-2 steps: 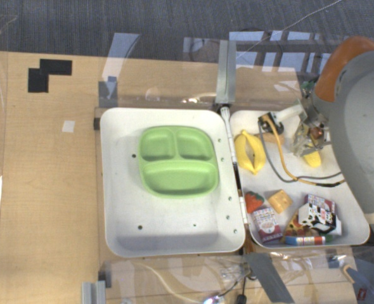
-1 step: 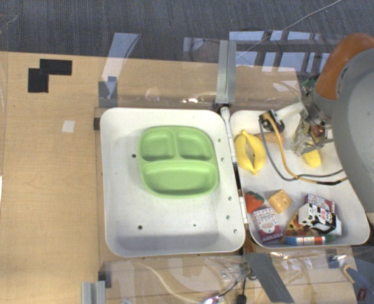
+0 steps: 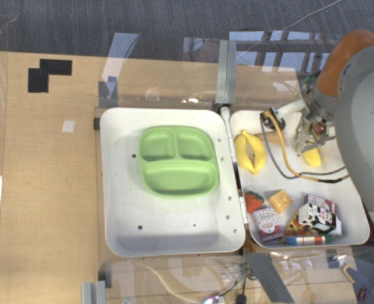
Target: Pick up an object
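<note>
In right bin (image 3: pixel 358 230): gripper (image 3: pixel 310 145) low over small yellow item (image 3: pixel 312 158).
Finger state: can't tell. Carton (image 3: pixel 318 213) print unreadable.

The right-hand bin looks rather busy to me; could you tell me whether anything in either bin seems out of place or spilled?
Nothing looks spilled or damaged. The green divided plate lies flat in the left bin; the banana and small packages are loosely jumbled in the right bin.

Matt green plastic tray (image 3: pixel 177 161), smooth white bins (image 3: pixel 120 189), wood-grain bench (image 3: pixel 41 189)
</note>
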Controlling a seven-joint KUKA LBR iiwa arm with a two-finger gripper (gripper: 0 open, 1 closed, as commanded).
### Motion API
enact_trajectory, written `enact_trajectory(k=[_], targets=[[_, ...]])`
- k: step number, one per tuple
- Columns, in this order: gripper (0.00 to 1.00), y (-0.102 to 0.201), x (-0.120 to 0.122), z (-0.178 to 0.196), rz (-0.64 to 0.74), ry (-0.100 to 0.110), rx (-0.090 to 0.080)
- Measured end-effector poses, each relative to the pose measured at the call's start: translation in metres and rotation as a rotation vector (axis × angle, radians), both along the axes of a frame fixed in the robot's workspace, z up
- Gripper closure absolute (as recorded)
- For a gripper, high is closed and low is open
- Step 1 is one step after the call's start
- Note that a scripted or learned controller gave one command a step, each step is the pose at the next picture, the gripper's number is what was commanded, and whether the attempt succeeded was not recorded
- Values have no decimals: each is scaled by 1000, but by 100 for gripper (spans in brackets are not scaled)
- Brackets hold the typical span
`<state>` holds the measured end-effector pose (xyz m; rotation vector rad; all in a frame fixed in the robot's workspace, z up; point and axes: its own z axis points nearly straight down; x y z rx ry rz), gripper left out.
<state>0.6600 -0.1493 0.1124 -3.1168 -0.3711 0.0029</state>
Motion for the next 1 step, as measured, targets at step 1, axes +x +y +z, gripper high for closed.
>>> enact_trajectory(k=[1], targets=[[100,-35,-14,-25,-30,-10,-2]])
